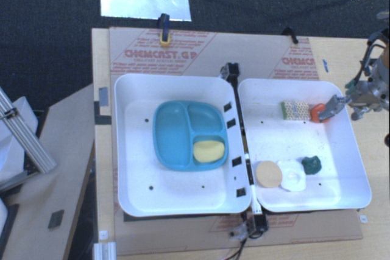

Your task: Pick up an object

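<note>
In the right bin [347, 149] a small orange-red object [317, 112] lies near the far right, next to a speckled green-and-white block [295, 110]. My gripper [331, 109] reaches in from the right edge and its tip sits right against the orange-red object, covering part of it. Whether it grips the object is not visible. Nearer the front of that bin lie a tan disc [268, 174], a white round piece [293, 179] and a dark green lump [311, 164].
The left bin [131, 149] holds a blue divided plate [177, 137] with a yellow object [209, 150] in its lower right compartment. A black divider with clips [239, 137] runs between the bins. The arm's wrist [372, 85] hangs over the right bin's far right rim.
</note>
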Action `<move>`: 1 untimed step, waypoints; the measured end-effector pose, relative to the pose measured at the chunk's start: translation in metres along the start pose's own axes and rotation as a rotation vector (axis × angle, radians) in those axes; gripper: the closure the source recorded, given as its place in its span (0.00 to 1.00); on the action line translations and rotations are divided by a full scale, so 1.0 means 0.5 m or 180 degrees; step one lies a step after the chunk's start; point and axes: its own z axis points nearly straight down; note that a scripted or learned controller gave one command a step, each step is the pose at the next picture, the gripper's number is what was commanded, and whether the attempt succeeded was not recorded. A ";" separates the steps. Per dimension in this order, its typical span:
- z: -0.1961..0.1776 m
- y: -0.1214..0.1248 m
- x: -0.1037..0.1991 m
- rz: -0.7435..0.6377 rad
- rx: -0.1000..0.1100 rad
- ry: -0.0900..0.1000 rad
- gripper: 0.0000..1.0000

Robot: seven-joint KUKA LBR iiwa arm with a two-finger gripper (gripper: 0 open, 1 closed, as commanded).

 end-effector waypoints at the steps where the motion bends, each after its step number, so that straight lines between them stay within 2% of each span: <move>1: -0.013 0.005 0.001 -0.0010 -0.0035 -0.0008 0.00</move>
